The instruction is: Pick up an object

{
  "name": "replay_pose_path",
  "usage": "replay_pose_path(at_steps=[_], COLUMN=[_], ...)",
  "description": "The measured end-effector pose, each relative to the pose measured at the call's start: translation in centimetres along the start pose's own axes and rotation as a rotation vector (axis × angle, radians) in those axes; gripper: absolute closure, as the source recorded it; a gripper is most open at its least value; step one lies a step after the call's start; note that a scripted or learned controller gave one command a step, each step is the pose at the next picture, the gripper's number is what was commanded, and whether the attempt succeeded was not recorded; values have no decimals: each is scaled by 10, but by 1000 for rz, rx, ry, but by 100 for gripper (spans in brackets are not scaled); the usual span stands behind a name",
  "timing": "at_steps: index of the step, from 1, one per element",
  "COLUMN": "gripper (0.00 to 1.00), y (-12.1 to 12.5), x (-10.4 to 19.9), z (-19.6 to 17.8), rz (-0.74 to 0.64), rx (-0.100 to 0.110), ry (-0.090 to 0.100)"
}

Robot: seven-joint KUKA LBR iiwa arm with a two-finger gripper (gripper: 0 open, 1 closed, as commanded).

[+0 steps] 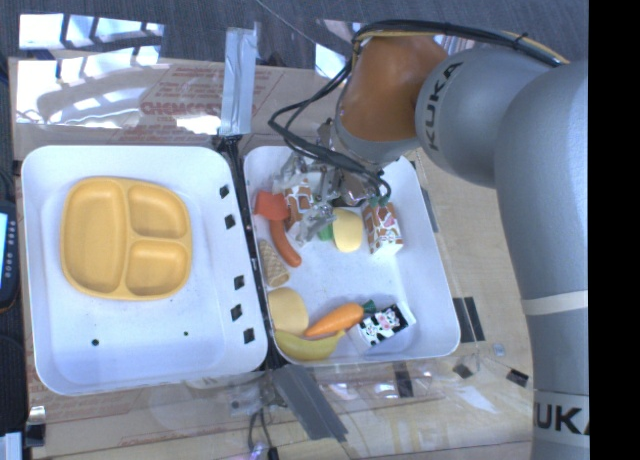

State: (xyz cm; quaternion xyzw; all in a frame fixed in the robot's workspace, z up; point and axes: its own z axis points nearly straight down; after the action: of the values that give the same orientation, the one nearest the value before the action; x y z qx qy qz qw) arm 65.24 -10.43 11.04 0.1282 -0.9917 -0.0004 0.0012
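I see the arm [500, 118] reaching in over the right bin [432, 278], hand [318, 210] down among the toy food at the bin's far end. Can't tell if the hand is open or closed, cables and clutter hide it. Just beside it: red sausage [280, 236], pale yellow piece [347, 231], small carton [383, 228]. At the near end a carrot [335, 320] lies on a banana [305, 346], cow-print box [380, 325] next to them. Left bin [130, 348] holds a yellow divided tray [125, 238]
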Motion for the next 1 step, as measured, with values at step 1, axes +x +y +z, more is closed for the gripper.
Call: replay_pose_path(at_steps=[1], gripper=[0], y=[15], x=[21], z=[4], rz=[144], rx=[8], ry=[-22])
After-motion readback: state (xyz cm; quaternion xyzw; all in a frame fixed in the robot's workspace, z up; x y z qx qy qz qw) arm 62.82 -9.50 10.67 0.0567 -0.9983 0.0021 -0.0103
